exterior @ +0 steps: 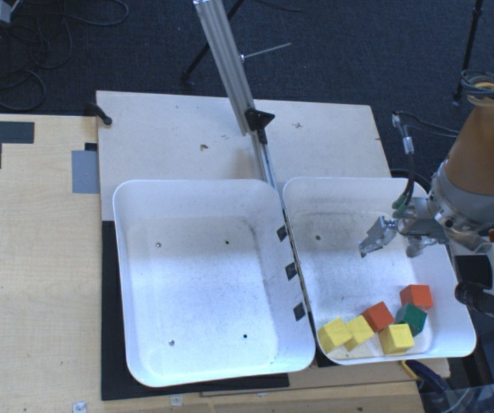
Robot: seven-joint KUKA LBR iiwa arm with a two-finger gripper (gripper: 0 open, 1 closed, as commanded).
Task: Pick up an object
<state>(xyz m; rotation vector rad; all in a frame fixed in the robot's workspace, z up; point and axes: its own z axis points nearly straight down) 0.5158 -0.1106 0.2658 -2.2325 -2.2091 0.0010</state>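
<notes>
Below and a little toward the camera from the jaws (pixel 395 239), a cluster of small blocks sits against the near wall of the right bin (pixel 342 205): two yellow blocks (pixel 347 332), another yellow block (pixel 396 339), an orange block (pixel 378 316), a green block (pixel 414 317) and a red block (pixel 416 296), most of them touching. The jaws hang over bare bin floor, apart from all of them; they look slightly parted with nothing between them, though the metal fingers are small and hard to read. To do this well, I would choose the red block, the most exposed, and centre on it before descending. Close the jaws across two flat faces, not corners. These blocks are near-cubes with no real long axis; each sits turned at its own angle, so wrist rotation should match the chosen block's faces.
</notes>
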